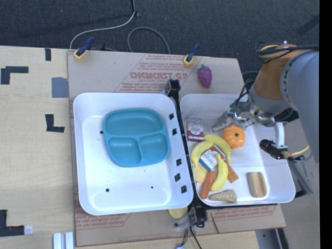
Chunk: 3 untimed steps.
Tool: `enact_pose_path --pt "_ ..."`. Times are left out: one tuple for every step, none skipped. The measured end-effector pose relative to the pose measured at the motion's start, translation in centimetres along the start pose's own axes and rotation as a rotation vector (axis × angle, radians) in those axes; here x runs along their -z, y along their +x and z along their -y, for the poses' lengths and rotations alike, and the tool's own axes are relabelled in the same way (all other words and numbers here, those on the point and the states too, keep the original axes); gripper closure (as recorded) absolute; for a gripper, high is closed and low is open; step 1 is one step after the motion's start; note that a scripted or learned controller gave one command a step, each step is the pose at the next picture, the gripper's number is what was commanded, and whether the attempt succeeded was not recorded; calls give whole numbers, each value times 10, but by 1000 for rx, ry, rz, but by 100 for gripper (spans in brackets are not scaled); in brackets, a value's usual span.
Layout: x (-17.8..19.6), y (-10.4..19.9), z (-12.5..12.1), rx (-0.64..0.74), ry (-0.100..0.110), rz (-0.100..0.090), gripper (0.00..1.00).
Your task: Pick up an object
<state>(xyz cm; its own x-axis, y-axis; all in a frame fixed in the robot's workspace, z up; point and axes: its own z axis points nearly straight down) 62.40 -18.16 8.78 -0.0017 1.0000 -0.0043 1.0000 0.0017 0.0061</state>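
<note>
So the surface here is light wood with some black tape marks and a grey patch on the left side, and a brown cardboard sheet with red print is laid on it, held by two clamps with yellow and blue handles along its far edge. Behind that is dark carpet-looking floor with a white cable looping across it.

Two white bins sit on the cardboard, touching side by side. The left bin has a blue divided plate in it. The right bin has a pile: bananas, a carrot, a small red carton, a bread roll, an orange pumpkin-ish fruit and a cone-like thing. A purple grape bunch lies on the cardboard just beyond the right bin.

The claw is down in the right bin, right by the orange fruit, just up-left of it. Can't tell if it's spread or closed, or gripping anything.
</note>
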Motion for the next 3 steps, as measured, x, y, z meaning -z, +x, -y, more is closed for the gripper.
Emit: enact_pose_path --pt "0 17 29 -1 -3 2 0" --pt "1 12 52 0 -5 1 0" --pt "10 12 52 0 -4 1 100"
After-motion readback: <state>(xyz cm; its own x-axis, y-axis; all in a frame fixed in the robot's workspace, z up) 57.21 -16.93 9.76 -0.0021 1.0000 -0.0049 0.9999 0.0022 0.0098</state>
